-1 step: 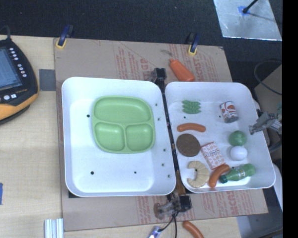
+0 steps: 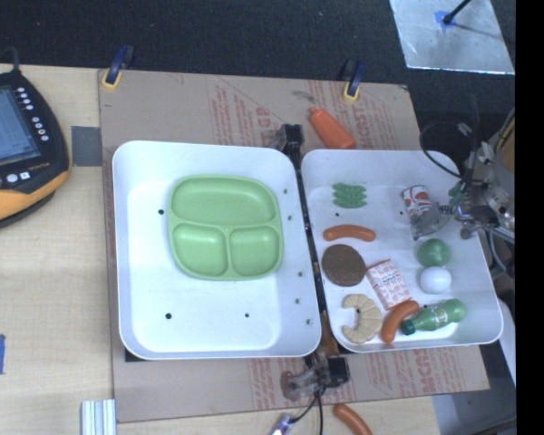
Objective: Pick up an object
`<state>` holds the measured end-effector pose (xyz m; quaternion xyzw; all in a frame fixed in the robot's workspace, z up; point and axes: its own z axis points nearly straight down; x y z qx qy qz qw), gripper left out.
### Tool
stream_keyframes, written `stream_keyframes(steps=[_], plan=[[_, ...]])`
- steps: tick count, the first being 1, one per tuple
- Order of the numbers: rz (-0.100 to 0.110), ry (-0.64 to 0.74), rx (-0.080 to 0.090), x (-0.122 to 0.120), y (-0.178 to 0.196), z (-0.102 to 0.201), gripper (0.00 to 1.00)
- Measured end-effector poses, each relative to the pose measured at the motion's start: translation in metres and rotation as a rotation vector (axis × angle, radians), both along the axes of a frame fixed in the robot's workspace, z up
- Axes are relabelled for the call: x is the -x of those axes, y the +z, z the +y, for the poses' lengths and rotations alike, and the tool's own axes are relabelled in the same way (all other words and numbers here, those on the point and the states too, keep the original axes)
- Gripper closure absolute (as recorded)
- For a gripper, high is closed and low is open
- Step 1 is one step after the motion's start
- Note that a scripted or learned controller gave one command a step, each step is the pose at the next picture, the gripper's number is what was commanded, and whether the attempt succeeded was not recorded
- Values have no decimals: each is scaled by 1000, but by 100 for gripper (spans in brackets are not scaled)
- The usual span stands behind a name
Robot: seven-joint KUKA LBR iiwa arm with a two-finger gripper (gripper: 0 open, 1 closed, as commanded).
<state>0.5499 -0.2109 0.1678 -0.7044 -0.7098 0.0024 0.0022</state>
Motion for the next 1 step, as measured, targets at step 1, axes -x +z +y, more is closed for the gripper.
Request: stream_keyframes(steps=[1], plan=[[-2, -1, 2, -44, -77, -1, 0]])
